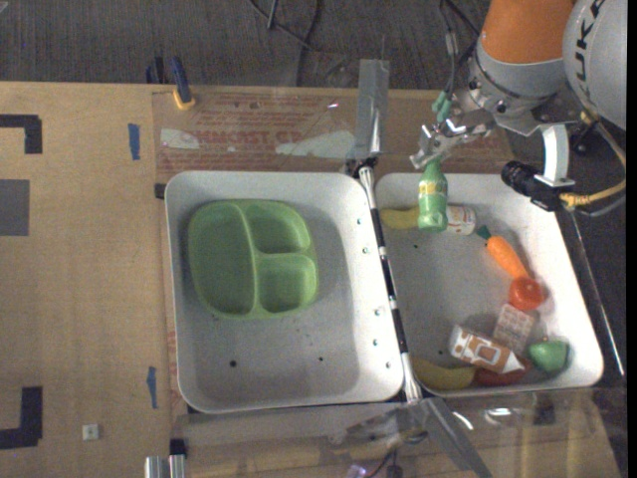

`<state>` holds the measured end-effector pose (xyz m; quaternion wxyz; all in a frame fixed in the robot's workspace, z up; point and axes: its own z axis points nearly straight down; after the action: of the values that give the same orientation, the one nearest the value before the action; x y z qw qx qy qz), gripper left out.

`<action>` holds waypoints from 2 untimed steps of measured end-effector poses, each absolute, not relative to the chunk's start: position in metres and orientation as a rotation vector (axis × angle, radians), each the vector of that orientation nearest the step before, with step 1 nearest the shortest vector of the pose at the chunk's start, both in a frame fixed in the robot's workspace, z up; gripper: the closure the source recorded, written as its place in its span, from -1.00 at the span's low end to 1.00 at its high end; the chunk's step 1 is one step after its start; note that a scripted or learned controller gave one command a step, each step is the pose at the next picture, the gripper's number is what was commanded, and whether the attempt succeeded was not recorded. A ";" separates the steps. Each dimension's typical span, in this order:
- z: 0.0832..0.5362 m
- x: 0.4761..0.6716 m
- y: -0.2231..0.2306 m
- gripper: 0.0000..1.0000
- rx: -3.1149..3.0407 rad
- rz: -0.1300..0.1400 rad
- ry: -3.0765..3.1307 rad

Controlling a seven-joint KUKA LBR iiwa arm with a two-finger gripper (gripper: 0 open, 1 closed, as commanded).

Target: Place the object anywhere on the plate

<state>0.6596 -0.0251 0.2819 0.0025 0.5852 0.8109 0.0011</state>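
Bench (80, 267): tan board with black and blue tape marks; dark floor with cables beyond its far edge. A strip with faded red print lies behind the bins, its words too blurred to read.

Arm (557, 28): grey with an orange band, entering from the right; "KUKA" is partly legible on its casing at the upper right.

Left bin (279, 366): white, holding the plate (253, 258), a green dish in three compartments, nothing on it.

Right bin (438, 297): white, holding a carrot (506, 256), an orange-red piece (527, 293), a carton (483, 349) with unreadable print, a banana (445, 374) at the near edge, a green piece (549, 355) and a yellow piece (400, 218) by the far left corner.

Gripper (435, 152): over the right bin's far edge, jaws pinching the neck of the bottle (432, 199).

Bottle: green, white-capped, upright, hanging over the right bin's far left part, well apart from the plate; a pale item (461, 219) lies just beside it.
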 end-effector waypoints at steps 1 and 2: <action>0.303 0.666 0.024 1.00 1.715 0.004 2.626; 0.306 0.562 0.036 1.00 1.682 0.000 2.653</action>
<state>0.5617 0.0365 0.3057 -0.0001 0.5355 0.8445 0.0000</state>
